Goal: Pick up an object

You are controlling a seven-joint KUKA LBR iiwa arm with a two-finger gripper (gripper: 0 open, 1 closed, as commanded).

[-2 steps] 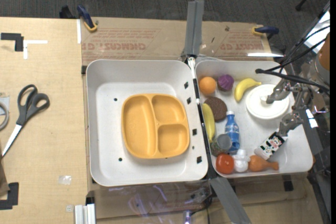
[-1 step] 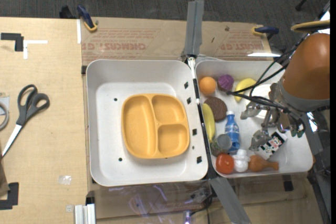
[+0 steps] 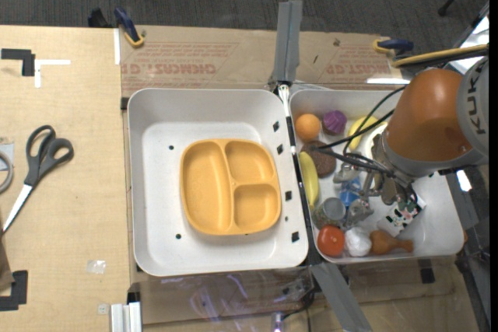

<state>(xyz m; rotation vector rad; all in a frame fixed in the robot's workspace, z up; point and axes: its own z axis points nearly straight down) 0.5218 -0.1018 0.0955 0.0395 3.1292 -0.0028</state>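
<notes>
The right bin [image 3: 436, 249] holds a jumble of small items: an orange ball [image 3: 308, 126], a purple ridged piece [image 3: 334, 120], a yellow banana [image 3: 310, 176], a red tomato-like ball [image 3: 330, 240], a white lump [image 3: 358, 242] and a brown piece [image 3: 389, 242]. My gripper [image 3: 364, 194] is down among them near the bin's middle, above a grey cup [image 3: 333, 209] and a blue item [image 3: 352, 197]. The orange wrist band [image 3: 426, 124] hides the bin's upper right.
The left bin [image 3: 148, 190] holds a yellow divided plate [image 3: 230, 186]. Scissors [image 3: 37, 159] lie on the wooden bench at the far left. Cardboard [image 3: 202, 62] lines the back, with blue clamps at its corners. A grey divider strip [image 3: 286, 43] runs between the bins.
</notes>
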